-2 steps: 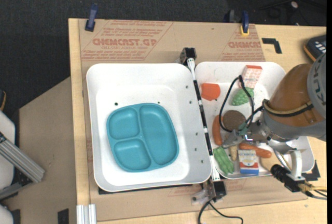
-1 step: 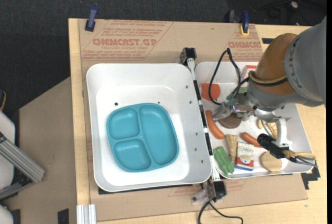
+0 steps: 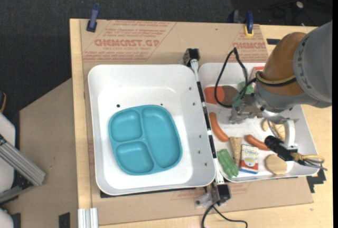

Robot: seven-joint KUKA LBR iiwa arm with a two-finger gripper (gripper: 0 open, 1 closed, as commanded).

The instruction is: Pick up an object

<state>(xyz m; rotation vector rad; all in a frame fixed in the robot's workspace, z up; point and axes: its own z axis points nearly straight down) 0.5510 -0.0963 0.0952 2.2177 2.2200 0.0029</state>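
My gripper (image 3: 242, 114) hangs low over the middle of the right bin (image 3: 214, 69), with the grey arm and its orange band reaching in from the right. Just left of it lies an orange sausage (image 3: 217, 126). A second, shorter sausage (image 3: 257, 141) lies below and to the right. Behind the gripper sits a brown round item (image 3: 227, 96) beside a red-orange piece (image 3: 209, 95). Along the bin's front edge are a green pepper-like piece (image 3: 227, 162), a tan wedge (image 3: 234, 146), a small carton (image 3: 249, 158) and a round tan biscuit (image 3: 276, 164). Nothing shows clearly between the gripper's tips.
The left bin (image 3: 105, 82) holds a teal divided plate (image 3: 144, 139). A black cable loops over the back of the right bin. A blue clamp (image 3: 94, 17) and a yellow clamp (image 3: 249, 25) grip the bench's far edge.
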